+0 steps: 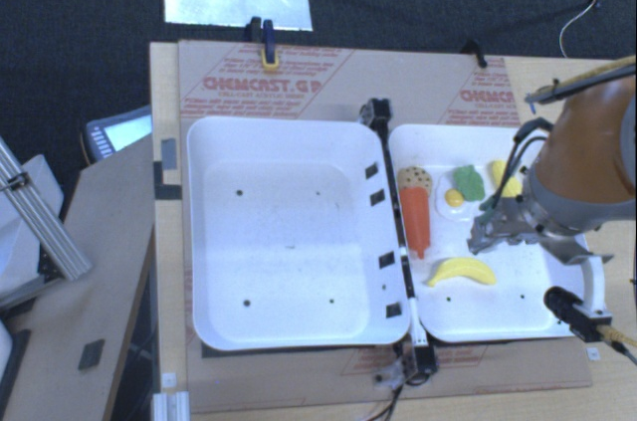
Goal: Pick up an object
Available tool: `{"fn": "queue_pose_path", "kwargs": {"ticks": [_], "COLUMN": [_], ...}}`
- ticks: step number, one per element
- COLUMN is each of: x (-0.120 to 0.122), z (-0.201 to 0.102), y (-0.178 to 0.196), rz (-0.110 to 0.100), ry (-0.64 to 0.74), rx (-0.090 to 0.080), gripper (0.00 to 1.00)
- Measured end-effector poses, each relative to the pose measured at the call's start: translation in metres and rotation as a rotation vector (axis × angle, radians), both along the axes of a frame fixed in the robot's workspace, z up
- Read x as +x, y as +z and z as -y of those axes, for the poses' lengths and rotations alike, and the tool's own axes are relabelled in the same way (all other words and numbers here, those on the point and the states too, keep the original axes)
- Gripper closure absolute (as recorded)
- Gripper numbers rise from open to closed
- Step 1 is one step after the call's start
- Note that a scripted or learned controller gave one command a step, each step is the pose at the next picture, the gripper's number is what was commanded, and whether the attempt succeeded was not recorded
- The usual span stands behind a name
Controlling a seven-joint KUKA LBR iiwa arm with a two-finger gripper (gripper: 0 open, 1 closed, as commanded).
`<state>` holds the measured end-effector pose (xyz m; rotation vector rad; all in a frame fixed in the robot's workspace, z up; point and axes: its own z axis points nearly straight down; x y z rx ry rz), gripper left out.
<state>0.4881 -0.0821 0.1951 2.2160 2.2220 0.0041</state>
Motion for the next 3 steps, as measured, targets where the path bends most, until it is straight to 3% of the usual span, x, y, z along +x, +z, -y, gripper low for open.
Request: {"fn": "queue_pose_path", "kwargs": {"ticks": [1, 2, 3], "x": [0.036, 0.037, 0.063], "z": [-0.051, -0.129, -0.215], "y": [0.148, 0.189, 0.198], "rz": [0.015, 0.002, 0.001], "ry": [0.009, 0.01, 0.009], "rx": [0.001, 0.003, 0.004], "gripper": [1.0, 1.0, 1.0]}}
